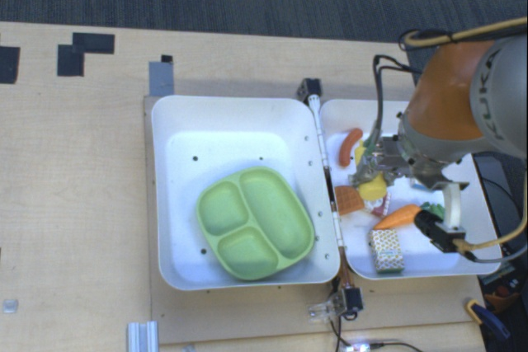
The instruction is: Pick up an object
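White right bin (487, 214), carrot (398, 217) lying lengthwise left-right, tip pointing left

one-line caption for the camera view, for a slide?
KUKA arm's pincer down among toy food in the right bin; green divided plate in the left bin.

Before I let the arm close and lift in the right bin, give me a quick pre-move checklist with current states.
1. Gripper is over the right white bin: ok.
2. A target lies under it, the small yellow object: ok.
3. Finger opening: cannot tell.
4. Object already held: cannot tell.
5. Neighbours clear of target: not ok; orange carrot-shaped toy and orange block crowd it.
6. Green three-compartment plate sits in the left white bin, away from the arm: ok.
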Motion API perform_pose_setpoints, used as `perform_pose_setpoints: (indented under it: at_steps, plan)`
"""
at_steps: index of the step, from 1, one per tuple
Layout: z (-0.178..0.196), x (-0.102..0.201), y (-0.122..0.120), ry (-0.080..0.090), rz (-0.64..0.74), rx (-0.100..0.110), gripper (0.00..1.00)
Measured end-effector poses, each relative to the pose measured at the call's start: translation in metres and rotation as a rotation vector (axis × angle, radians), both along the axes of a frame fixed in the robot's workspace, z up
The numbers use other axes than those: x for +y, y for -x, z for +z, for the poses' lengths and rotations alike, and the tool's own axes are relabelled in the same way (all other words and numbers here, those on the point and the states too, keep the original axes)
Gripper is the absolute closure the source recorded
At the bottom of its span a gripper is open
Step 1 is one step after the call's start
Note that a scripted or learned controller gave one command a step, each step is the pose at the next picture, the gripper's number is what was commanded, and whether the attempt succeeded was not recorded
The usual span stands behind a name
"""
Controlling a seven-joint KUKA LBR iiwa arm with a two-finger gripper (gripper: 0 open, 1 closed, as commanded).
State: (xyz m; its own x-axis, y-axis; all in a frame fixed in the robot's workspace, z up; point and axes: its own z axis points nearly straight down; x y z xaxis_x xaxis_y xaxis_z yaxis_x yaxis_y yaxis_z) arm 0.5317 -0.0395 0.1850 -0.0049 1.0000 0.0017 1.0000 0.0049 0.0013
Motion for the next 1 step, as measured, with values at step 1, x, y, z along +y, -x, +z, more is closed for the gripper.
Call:
perform_pose_setpoints:
  at_steps: [1]
  plan:
    - [0.0127,-0.0039,0.0449,0.001,-0.003,0.001,1.0]
